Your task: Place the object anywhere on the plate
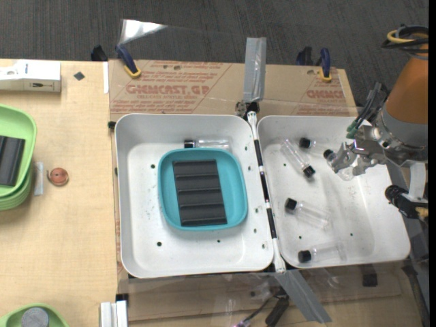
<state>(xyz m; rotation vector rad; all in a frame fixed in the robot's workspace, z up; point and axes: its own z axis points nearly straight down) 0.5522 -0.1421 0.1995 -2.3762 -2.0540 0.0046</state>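
We see the claw (343, 161) over the far right part of the right bin (381, 251), and we cannot tell how it stands or whether it grips anything. Clear vials with black caps lie loose in that bin: one (298, 159) far left, one (305, 212) mid-bin, one (323, 253) at the near edge. In the left bin (136, 244) the teal plate (167, 182) carries a dark ribbed block (198, 193); another vial (204, 143) lies just beyond it.
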